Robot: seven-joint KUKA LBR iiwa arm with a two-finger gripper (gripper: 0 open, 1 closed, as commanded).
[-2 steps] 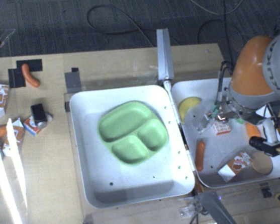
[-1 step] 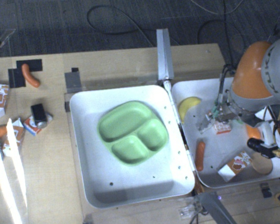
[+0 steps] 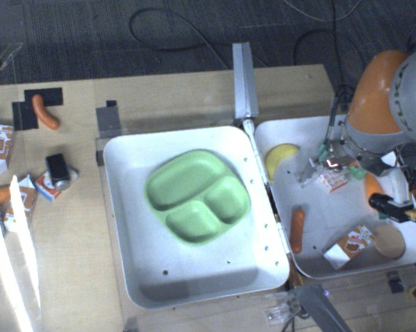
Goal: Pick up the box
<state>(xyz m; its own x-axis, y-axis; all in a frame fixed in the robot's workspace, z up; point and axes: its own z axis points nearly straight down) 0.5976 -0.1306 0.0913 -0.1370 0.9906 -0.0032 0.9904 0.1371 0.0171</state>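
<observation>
Box, the small carton with the brown and white print, lies tilted on the floor of the right bin, near its lower edge in the lower right of the frame. Just to its right sits a round tan object, close enough that they may be touching; I cannot tell from here. To its left, apart from it, a sausage lies nearly upright in the picture, close to the wall between the two bins. Higher up in that bin I see a yellow ball, and an orange carrot-like piece over toward the right wall.

My gripper is in the upper part of the right bin, well above the box in the picture, down among some small flat litter that includes a red and white packet. The grey arm with its orange band crowds over it from the right, and I cannot tell how wide the tool stands or whether anything is caught in it. Nothing I can see links it to the box.

I judge the pick has not started on the right item: the box rests in the bin, untouched. The next move, as I read it, calls for lifting clear of the litter, travelling toward the lower edge of the frame, and lining up across the carton's narrow side, keeping off the tan object.

Left bin carries a green divided tray.
</observation>
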